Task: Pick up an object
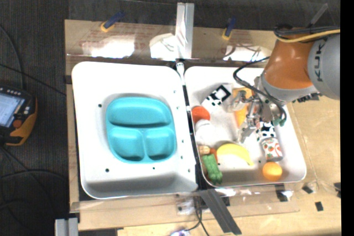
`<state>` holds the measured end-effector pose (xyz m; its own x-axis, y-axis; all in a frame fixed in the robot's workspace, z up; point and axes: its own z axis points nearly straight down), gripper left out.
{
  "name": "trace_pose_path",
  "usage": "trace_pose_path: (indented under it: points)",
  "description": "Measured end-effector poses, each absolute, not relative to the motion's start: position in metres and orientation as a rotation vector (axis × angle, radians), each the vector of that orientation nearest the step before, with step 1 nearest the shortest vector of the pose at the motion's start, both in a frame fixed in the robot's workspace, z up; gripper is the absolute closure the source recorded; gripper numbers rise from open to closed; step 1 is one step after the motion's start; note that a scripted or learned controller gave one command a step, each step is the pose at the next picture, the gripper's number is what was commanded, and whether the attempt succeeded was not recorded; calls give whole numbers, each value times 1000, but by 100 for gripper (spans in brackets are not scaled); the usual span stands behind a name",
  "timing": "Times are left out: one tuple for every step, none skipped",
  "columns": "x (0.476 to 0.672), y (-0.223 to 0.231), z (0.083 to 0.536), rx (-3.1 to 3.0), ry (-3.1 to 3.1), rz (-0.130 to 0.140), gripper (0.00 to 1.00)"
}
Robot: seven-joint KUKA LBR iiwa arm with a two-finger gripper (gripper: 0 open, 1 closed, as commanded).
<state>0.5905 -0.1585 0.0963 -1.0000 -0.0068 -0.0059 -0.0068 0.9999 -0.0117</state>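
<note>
The arm comes in from the right, its orange band (287, 66) above the right bin (298, 160). My gripper (251, 121) hangs low over the middle of that bin. It is beside an orange-yellow item (240, 110) on its left and a black-and-white spotted item (267, 130) on its right. Below it lie a yellow banana (235, 153), a small red-and-white can (270, 148) and an orange fruit (271, 171). Nothing is visibly lifted off the bin floor.
The right bin also holds a black-and-white checkered piece (218, 95), a red-orange object (200, 114), a white object (205, 131) and a green object (212, 168). The left bin (88, 85) holds a turquoise divided tray (141, 127). A handheld controller (14, 113) lies at far left.
</note>
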Motion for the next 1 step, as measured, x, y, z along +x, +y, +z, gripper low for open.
trace_pose_path:
  points:
    - [606, -164, 88, -70, 3138, -7, 0]
